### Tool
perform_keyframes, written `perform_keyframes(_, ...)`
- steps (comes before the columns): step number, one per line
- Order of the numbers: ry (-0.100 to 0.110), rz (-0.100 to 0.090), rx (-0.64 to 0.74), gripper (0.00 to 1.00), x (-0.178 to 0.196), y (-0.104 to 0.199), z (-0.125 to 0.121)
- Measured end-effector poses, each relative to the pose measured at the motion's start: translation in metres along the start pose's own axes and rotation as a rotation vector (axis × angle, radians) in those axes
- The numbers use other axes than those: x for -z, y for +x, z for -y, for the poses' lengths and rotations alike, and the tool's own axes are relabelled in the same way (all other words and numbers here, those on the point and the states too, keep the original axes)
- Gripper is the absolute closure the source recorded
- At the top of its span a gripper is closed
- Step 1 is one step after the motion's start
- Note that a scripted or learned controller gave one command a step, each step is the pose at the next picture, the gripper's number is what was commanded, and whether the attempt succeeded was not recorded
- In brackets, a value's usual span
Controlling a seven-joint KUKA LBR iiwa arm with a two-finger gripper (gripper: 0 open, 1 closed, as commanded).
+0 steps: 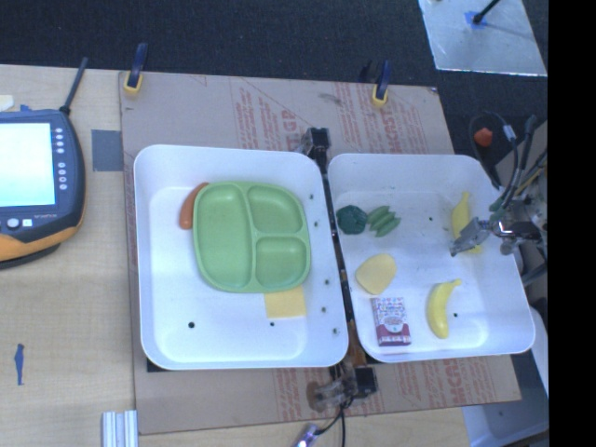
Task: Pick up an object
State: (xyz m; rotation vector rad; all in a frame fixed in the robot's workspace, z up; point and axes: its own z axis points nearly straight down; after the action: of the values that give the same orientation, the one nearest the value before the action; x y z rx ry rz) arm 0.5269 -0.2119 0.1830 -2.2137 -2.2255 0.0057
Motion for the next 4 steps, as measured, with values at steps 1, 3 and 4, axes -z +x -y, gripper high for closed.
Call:
perform_keyframes(1,0.001,-0.002,0.000,0.00,-0.073,0.026,0.040)
perform_keyframes(3,-0.002,0.000,0.001,0.00,-0.091,0.000,-0.004)
perform_keyframes(4,0.000,-0.001,0.000,0.00,-0.092,0.000,0.051)
